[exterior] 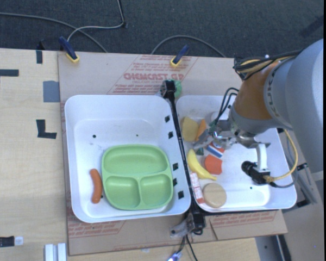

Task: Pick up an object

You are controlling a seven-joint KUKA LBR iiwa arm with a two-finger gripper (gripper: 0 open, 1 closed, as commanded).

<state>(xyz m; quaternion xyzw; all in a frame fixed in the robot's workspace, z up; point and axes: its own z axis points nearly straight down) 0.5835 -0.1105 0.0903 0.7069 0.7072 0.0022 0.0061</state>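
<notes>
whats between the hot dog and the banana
In the camera view, the green divided plate lies between the hot dog and the banana, followed by the bins' adjoining walls.

Red print on the cardboard (146,76) under the bins reads roughly "CHEMCAST GP", seen upside down. Smaller lines beneath it are too blurred to read.

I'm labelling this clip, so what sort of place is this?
Probably a robotics lab's grasping test bench: a robot arm reaches over two white bins of toy food, like a banana, on clamped cardboard.
</notes>
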